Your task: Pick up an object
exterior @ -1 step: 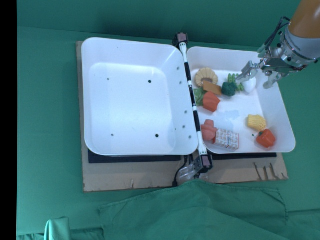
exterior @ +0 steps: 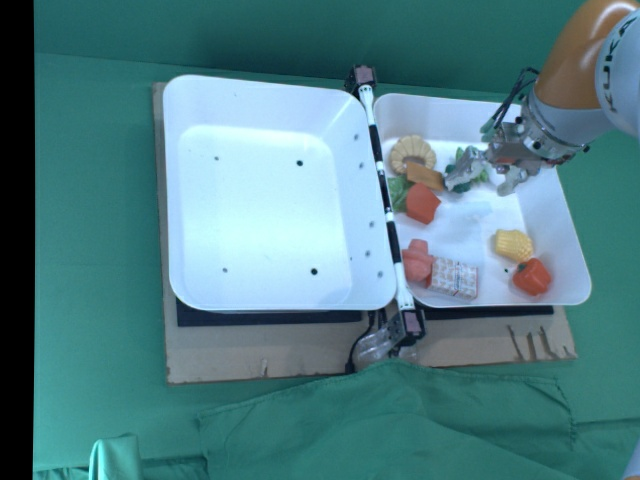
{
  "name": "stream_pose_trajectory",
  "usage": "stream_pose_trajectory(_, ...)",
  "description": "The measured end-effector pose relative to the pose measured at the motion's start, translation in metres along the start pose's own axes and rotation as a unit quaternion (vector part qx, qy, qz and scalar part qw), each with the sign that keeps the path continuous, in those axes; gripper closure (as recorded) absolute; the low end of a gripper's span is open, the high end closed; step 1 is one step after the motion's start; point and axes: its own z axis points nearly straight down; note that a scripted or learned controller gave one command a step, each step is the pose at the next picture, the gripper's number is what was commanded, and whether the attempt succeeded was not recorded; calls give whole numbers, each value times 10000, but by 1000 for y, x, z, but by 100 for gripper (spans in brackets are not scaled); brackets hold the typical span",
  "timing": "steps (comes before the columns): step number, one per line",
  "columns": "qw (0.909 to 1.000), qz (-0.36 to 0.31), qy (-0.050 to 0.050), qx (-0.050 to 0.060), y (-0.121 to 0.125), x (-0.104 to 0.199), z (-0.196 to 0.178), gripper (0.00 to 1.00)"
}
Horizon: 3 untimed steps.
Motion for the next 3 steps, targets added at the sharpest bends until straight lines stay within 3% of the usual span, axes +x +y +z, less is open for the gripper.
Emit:
stream_pose_trajectory(1, 10000, -19, -11, -77, 32, 9, -18, 0)
stream_pose_trajectory(2, 10000, -10, -19, -83, -6, 0, 33, 0)
stream_pose_trajectory(3, 10000, 11, -23, -97, -7, -1, 22, 100)
